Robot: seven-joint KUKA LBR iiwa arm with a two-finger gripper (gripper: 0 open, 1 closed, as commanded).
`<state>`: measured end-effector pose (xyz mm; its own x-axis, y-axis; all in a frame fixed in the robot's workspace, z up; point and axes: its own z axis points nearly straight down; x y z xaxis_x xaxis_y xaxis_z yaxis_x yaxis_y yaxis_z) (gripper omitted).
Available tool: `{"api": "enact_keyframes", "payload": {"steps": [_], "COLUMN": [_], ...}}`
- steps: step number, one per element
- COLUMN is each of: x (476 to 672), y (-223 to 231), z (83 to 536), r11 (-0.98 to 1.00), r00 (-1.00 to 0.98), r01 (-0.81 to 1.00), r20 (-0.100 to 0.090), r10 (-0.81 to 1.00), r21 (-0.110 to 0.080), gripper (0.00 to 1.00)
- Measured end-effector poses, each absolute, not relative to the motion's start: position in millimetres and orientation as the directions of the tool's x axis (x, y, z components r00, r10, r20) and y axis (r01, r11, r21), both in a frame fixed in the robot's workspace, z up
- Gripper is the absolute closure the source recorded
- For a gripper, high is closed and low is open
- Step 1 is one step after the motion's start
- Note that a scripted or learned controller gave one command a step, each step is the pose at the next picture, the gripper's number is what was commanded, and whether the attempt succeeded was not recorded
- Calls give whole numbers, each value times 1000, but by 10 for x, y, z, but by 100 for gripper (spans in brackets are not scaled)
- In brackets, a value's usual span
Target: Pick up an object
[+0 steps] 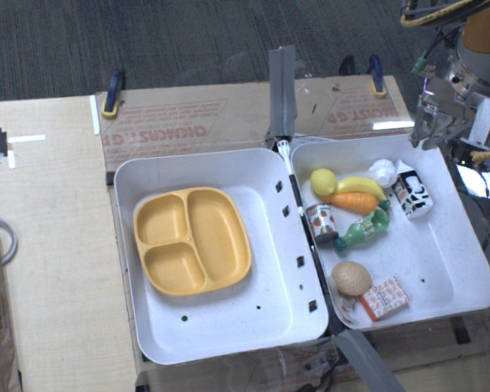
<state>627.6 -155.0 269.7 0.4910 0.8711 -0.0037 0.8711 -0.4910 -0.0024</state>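
Over the right bin's (465, 239) far right corner your gripper (426, 135) hovers; you cannot tell its jaw state

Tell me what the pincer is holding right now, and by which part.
Nothing is seen held. The pincer hangs above the right bin's far right corner, apart from the toys, with nothing visible between its fingers.

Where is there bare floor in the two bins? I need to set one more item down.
Left bin: a bare strip in front of the yellow divided plate. Right bin: open floor right of the orange packet, below the black-and-white carton. Crowded: the banana, carrot, green bottle cluster.
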Motion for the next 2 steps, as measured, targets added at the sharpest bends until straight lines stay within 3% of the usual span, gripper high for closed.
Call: {"api": "enact_keyframes", "payload": {"steps": [1,2], "x": [6592,6590], "y": [-1302,-381], "z": [4132,3492], "r11": [-510,-447], "r00": [510,447], "r01": [860,895], "r20": [-4,-4], "r10": [860,895], "r21": [-1,-4], "gripper": [100,100]}}
